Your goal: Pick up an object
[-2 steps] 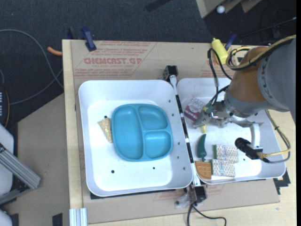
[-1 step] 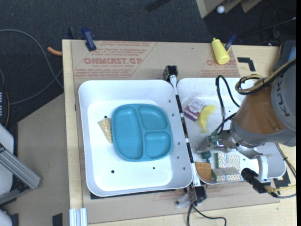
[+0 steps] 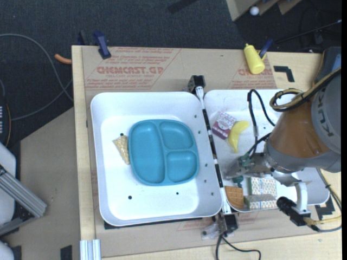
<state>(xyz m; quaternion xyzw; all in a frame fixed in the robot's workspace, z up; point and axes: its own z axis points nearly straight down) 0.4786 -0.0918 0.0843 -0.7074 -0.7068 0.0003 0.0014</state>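
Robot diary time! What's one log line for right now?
arm: over right bin | gripper: low, near patterned packet | banana: loose in right bin | blue plate: left bin | nothing seen held

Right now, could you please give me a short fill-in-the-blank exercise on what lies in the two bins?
1. The blue plate lies in the ____ bin.
2. The plate has ____ compartments.
3. The banana lies in the ____ bin.
4. The arm's band is ____.

Missing words: left; three; right; orange.
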